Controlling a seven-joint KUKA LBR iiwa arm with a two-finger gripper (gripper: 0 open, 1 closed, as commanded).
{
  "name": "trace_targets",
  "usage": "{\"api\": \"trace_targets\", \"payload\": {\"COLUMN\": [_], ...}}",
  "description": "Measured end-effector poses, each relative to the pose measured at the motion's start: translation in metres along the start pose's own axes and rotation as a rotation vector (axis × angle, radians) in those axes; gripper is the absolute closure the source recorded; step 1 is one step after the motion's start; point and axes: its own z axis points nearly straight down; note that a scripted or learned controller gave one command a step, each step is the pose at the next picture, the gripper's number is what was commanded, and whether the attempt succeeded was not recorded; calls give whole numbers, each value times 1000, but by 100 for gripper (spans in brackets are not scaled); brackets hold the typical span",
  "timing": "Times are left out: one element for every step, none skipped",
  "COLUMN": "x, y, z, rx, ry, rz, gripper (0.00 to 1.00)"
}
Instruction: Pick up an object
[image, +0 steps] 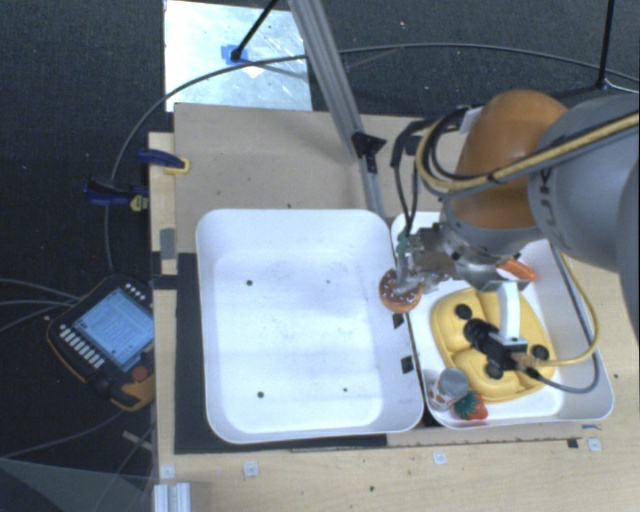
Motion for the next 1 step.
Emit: {"api": "trace_targets", "payload": {"x": [57], "y": [-16], "z": [-8], "rx": [-2], "ry": [2], "rz": [-3], "gripper": [100]}}
